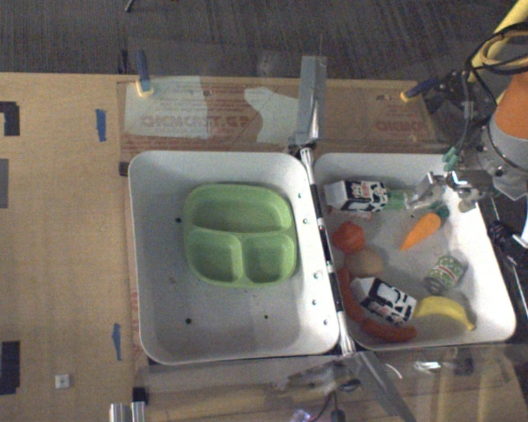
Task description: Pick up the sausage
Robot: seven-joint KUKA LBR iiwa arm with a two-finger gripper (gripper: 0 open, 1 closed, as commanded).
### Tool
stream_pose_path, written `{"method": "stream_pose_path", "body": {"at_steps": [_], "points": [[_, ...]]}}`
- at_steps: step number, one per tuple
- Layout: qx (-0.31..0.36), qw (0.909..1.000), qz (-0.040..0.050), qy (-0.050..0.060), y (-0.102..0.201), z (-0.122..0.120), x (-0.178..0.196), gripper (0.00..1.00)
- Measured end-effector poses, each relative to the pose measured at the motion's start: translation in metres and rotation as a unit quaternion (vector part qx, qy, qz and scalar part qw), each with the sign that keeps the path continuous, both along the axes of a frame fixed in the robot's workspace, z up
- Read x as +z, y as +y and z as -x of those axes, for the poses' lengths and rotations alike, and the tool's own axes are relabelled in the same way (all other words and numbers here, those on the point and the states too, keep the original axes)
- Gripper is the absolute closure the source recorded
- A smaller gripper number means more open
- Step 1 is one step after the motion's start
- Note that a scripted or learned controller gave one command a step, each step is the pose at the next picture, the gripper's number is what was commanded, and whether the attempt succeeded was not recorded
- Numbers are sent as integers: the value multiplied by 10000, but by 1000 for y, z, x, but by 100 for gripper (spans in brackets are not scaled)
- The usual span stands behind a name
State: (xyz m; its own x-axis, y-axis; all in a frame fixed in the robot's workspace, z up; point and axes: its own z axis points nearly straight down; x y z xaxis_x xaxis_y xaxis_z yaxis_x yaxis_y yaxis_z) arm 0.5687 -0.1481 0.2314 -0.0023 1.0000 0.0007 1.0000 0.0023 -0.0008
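At the lower right of the frame, a curved red sausage [388, 331] lies along the bottom edge of the right bin [502, 319], smooth and glossy; a second red sausage [347, 293] runs up the bin's left wall, its lower end near the first one. A yellow banana [446, 310] curves just right of the first sausage, and a black-and-white carton [387, 301] with cow spots sits between the two sausages. Above them lie a small round tan ball [365, 262], a red tomato [349, 236], a green-labelled can [445, 272] on its side, a tapered orange carrot [421, 230], and another cow-spotted carton [356, 195] near the top. The left bin [154, 315], shallow and white with rounded corners, holds a light green divided plastic plate [239, 234]. Both bins rest on a pale wooden tabletop [53, 236]. The grey arm [510, 139] with its orange band enters at the upper right, angled down-left. The end effector [446, 185] hovers over the right bin's top edge, just above the carrot; whether it is open or closed cannot be told.
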Motion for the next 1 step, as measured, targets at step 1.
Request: {"method": "stream_pose_path", "body": {"at_steps": [1], "points": [[679, 9977, 10, -17, 10, 36, 98, 0]]}}
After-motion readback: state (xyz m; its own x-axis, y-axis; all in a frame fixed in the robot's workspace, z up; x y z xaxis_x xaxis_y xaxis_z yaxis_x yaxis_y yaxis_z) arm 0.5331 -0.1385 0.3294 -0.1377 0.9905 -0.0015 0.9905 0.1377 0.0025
